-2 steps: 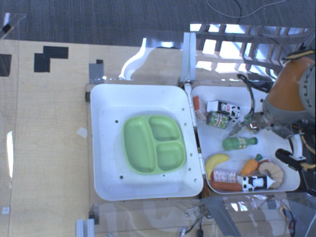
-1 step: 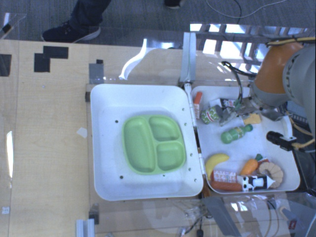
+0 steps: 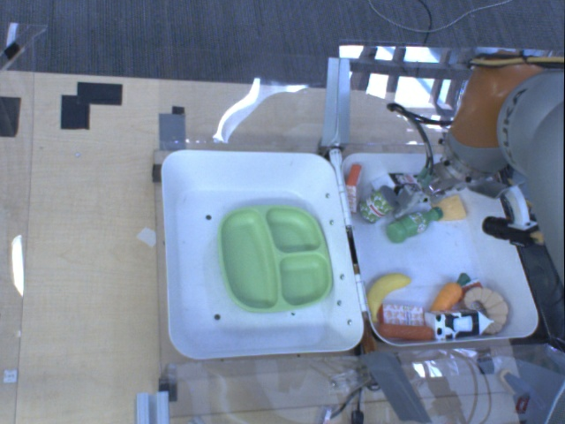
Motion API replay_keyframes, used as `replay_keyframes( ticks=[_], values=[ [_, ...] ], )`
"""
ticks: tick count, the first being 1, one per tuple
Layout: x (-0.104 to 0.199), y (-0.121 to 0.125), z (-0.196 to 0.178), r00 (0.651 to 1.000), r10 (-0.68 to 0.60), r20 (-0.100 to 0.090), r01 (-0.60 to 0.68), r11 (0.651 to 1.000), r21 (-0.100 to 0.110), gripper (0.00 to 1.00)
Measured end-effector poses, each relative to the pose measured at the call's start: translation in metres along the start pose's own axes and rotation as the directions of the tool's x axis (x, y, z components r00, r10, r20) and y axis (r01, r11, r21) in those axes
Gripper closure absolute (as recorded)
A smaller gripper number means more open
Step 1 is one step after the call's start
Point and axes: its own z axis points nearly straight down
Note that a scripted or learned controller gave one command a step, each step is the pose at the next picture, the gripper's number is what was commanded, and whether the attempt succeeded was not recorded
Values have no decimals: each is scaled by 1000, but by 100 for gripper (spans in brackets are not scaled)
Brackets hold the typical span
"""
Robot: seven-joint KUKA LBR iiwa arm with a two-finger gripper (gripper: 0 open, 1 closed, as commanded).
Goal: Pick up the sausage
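Hanging low over the upper middle of the right bin (image 3: 530,263), the gripper (image 3: 413,198) sits amid a cluster of items, and whether it is clenched or released cannot be told. A green bottle (image 3: 411,225) lies just under it at 6 o'clock, a strawberry-patterned piece (image 3: 376,205) just beside it at 9 o'clock, and a yellow cheese wedge (image 3: 451,208) near it at 3 o'clock. An orange-capped tube (image 3: 353,186) lies against the bin's left wall. The sausage (image 3: 404,332), reddish, lies well apart at the bin's near edge, toward 6 o'clock, with a banana (image 3: 385,290) just above it, a cow-patterned carton (image 3: 457,325) at its right end, and a carrot (image 3: 447,296) nearby. The left bin (image 3: 185,237) holds a green divided plate (image 3: 275,258).
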Motion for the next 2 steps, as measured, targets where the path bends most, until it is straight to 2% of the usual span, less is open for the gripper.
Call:
replay_keyframes(
  ticks=[2],
  values=[
    [4,-2,0,997,-76,7,77,997,-7,0]
  ],
)
